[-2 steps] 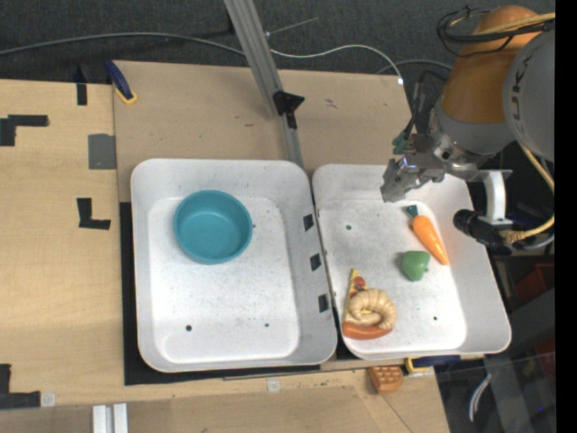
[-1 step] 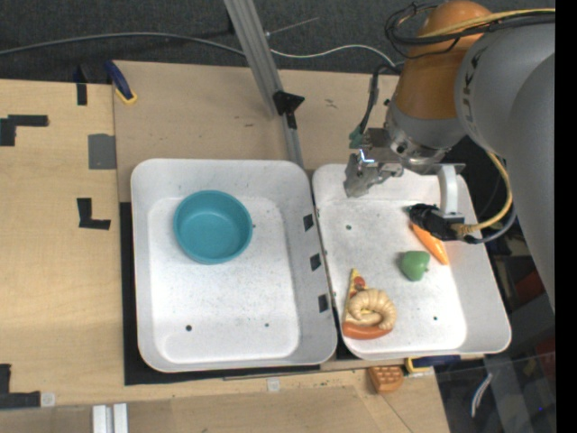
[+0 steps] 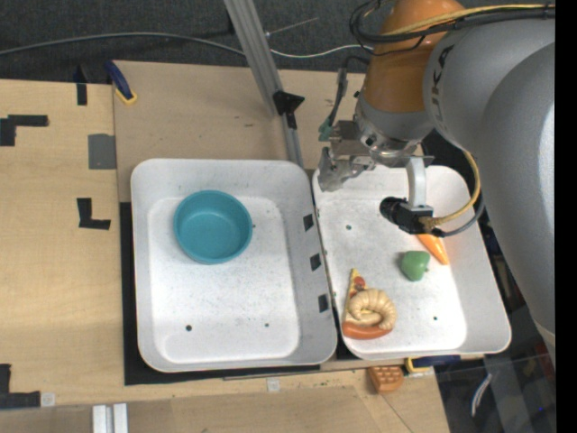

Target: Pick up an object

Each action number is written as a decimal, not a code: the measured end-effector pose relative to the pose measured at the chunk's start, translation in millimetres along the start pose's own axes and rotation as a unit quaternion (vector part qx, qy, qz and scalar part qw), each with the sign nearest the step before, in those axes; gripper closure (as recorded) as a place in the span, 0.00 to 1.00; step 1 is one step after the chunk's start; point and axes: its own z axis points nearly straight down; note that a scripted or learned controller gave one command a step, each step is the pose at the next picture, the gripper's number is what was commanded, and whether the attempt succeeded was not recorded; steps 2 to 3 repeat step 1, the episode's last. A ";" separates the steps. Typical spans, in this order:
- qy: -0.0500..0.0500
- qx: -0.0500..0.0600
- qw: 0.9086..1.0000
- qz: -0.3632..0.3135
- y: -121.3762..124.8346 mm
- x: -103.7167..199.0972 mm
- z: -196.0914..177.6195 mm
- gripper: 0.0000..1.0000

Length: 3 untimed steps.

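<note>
The shrimp-like toy (image 3: 370, 310) is lying nearest the camera, with the green piece (image 3: 415, 265) and orange carrot (image 3: 434, 247) sitting beyond it, all in the right bin (image 3: 469, 332) below the gripper (image 3: 332, 177). Whether its fingers are parted, I cannot tell. The gripper is hovering at the far rim beside the divider; lowering centrally over one piece seems wisest.

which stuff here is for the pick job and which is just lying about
For the job:
hand, above the right bin's top left corner
green piece
carrot
shrimp
blue bowl

Lying about:
right bin
left bin
blue clamp
black tape marks
</note>
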 end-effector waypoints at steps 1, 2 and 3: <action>0.000 0.000 1.000 0.000 8.3 48.7 -6.5 1.00; 0.000 0.000 1.000 0.000 8.3 48.7 -6.5 1.00; 0.000 0.000 1.000 0.000 8.3 48.7 -6.5 1.00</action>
